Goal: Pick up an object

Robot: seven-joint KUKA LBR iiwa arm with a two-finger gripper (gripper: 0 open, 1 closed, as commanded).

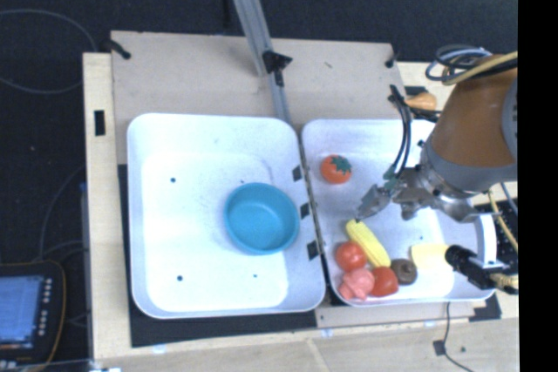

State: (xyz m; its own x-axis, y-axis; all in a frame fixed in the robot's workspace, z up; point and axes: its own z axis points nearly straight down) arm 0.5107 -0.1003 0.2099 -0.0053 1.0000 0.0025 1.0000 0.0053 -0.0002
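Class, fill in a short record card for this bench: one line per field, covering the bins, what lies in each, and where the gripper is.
left bin: one blue bowl
right bin: toy foods
near its left wall: orange fruit
front group: yellow banana, red tomato, pink piece, brown piece, pale yellow block
gripper: over the right bin, above the banana, holding nothing visible
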